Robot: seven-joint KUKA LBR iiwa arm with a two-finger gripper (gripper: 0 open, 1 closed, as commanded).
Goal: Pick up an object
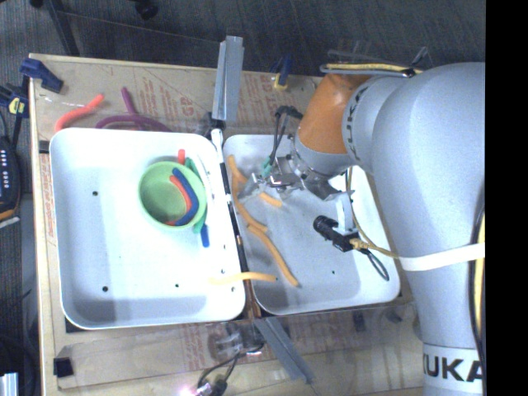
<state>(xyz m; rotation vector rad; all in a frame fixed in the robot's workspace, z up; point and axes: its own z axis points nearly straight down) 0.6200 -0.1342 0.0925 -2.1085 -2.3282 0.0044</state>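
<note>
My gripper (276, 176) is low over the upper left part of the right bin (371, 291), below the orange wrist band (326, 114). Right beside it lie an orange strip (233, 176) and a short orange piece (270, 198). A small green bit (266, 169) shows at the gripper's tip; whether it is held is unclear. Further down the bin lies a long orange strip (274, 250). A yellow strip (241, 278) lies across the wall between the bins.
The left bin (91, 254) holds a green bowl (161, 196) with red and blue curved pieces, and a small blue piece (205, 237) beside it. A black fitting with a cable (334, 231) hangs over the right bin. The arm's grey body (429, 180) covers the bench's right side.
</note>
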